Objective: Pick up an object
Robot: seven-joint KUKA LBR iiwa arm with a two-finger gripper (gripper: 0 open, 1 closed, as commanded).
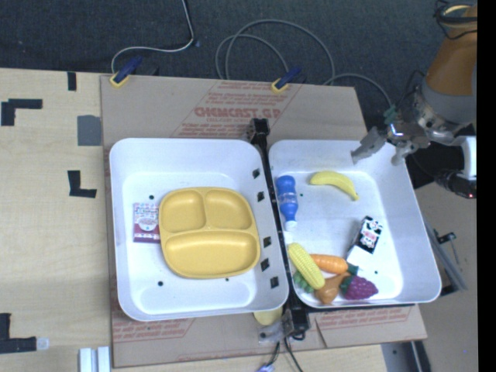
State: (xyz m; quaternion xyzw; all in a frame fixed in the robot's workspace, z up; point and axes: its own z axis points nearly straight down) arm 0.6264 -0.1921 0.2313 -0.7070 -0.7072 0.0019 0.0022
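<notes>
My gripper hangs over the far right rim of the right bin, its two grey fingers spread apart with nothing between them. In that bin lie a yellow banana just left of the gripper, a blue bottle by the left wall, a black-and-white carton, a corn cob, a carrot and purple grapes near the front.
The left bin holds a yellow divided plate and a small pink-and-white packet. Both bins rest on a cardboard sheet held by two clamps. Cables loop behind the bins.
</notes>
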